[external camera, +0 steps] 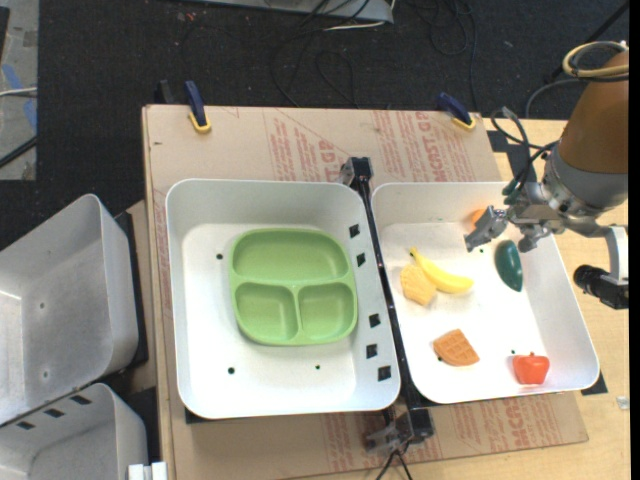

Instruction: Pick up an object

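Arm (600, 118) is running off the right edge, upper links cut. Gripper (505, 226) is overlapping a small orange item (480, 215), hiding most of it; identity unclear. Spare bin (50, 288) is being cropped at left edge.

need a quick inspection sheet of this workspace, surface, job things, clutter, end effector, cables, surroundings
surface: brown board bearing two white bins, the left bin and the right bin, side by side.
job's things: in the right bin, a banana, a yellow piece touching it, a dark green piece, an orange waffle-like piece, a red piece near the front corner.
clutter: green divided plate in the left bin.
end effector: end effector over the right bin's back part, by a small orange thing; finger state unclear.
cables: black cables on the dark floor behind the board.
surroundings: two clamps on the board's back edge; white tubs at left.
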Controlling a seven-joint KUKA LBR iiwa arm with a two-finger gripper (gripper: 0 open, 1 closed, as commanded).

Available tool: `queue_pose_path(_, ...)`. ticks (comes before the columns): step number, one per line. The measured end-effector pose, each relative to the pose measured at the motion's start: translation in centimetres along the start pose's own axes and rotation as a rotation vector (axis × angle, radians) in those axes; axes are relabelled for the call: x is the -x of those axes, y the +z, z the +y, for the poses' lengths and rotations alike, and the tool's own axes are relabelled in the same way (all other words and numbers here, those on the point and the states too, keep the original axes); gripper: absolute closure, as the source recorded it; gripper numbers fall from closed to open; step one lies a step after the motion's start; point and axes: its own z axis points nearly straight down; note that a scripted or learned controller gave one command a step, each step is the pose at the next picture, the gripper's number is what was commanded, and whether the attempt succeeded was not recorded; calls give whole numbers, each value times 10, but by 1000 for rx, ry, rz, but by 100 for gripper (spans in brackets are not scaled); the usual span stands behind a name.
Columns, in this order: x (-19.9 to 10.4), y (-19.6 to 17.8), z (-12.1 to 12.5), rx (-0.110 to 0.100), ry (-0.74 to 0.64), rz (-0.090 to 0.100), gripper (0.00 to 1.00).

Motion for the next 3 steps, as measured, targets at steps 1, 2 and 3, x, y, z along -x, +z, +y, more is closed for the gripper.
queue_pose_path(1,2,62,-6,-2,2,0,0)
queue_pose_path(2,2,112,-5,1,1,3,0)
queue_pose_path(3,2,96,-1,18,1,-2,100)
